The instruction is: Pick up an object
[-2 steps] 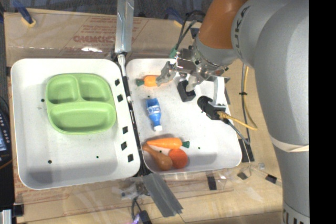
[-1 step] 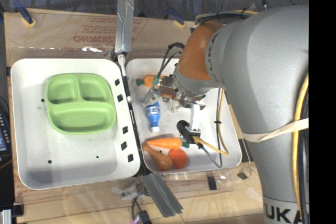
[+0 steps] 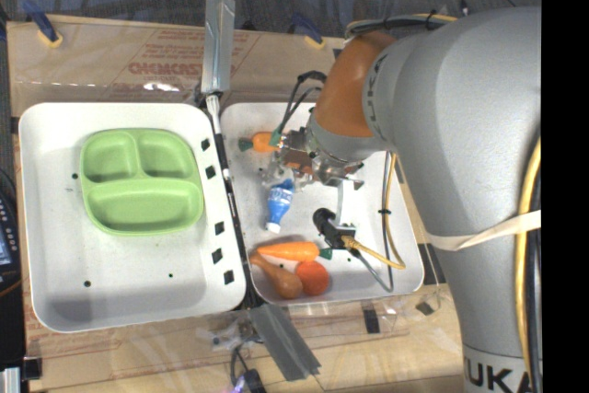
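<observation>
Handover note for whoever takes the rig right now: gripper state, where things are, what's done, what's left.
Gripper: low in the right bin, near its upper middle; grip state unreadable, nothing seen held.
Right bin: blue-and-white tube just below the gripper, small orange piece to its upper left, carrot, brown piece and red-orange ball at the near edge.
Left bin: green divided plate.
Done: arm is down among the objects.
Left: grasp and lift one.

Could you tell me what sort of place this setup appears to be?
Probably a robotics lab's grasping bench: a grey arm reaches over two white bins, one with a green divided plate, one with toy food like a carrot.
</observation>
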